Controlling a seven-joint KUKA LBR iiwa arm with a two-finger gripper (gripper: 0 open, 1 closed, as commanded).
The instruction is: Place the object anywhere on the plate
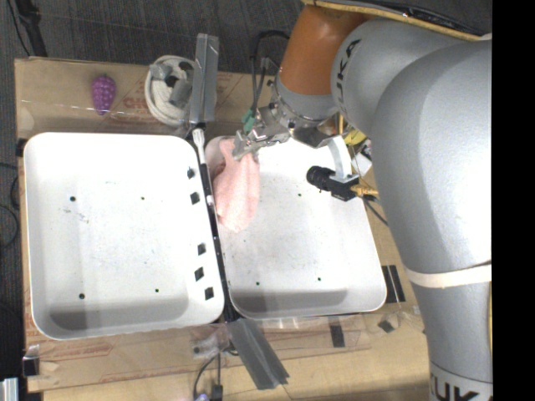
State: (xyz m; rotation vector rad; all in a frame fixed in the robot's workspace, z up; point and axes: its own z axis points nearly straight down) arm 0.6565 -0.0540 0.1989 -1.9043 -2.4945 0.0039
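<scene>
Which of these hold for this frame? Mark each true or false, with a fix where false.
1. A pink cloth lies in the right bin, against its left wall. True.
2. The gripper hangs over the left bin. False: it is above the top of the pink cloth, in the right bin.
3. A purple object sits on the bench outside both bins. True.
4. The purple object lies inside the left bin. False: it lies beyond that bin's far edge.
</scene>
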